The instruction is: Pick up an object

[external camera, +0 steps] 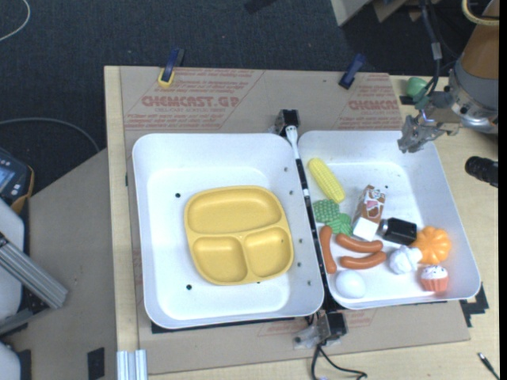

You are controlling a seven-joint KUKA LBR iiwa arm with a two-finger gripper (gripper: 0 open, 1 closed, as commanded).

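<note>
While the claw [415, 135] hangs over the far right corner of the right bin [451, 204], nothing sits in it, and whether it is spread or closed is anybody's call from here. Down in that bin: corn cob [325, 180] at the left wall, sausage [360, 244], white egg [349, 283], orange pumpkin [432, 244], cupcake [434, 278]. Left bin [150, 212] carries a yellow divided plate [236, 233].
</note>
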